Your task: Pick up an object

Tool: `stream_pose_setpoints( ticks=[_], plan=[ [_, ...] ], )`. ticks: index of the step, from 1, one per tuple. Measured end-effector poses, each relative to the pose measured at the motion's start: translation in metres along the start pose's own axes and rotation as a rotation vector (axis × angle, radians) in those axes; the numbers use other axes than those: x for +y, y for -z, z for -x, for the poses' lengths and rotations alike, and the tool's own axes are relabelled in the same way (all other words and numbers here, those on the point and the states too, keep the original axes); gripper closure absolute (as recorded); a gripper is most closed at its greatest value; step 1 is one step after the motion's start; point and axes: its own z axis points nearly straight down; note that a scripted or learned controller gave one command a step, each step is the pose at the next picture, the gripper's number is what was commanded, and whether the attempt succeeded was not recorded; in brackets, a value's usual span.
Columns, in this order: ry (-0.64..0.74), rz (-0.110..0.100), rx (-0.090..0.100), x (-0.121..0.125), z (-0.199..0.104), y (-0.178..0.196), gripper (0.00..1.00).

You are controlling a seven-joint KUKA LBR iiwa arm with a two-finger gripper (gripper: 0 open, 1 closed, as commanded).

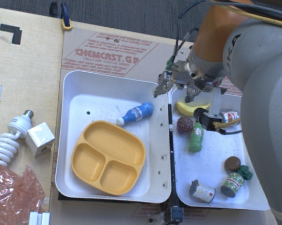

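Banana [188, 108] lies at the right bin's [212, 197] far end, just beneath the gripper [175, 91] — soft, light, easily bruised, best pinched mid-body; finger state cannot be determined.

Both white bins [67, 140] look like smooth, slightly glossy plastic, and the yellow divided tray [108, 157] at about 7 o'clock is matt plastic. Over at 9 the spiral light bulb [6, 145] is glossy glass. The crinkly pinkish bag [8, 199] below it looks like shiny thin film, and the bench top [14, 73] is dull, woody board.
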Motion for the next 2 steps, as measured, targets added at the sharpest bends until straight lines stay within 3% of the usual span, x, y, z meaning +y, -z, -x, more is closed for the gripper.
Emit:
stream_pose_setpoints(
  ticks=[1,2],
  plan=[
    [-0.001,0.0,0.0,0.003,0.064,-0.011,0.0],
    [-0.002,0.0,0.0,0.003,0.14,-0.11,0.0]
  ],
)
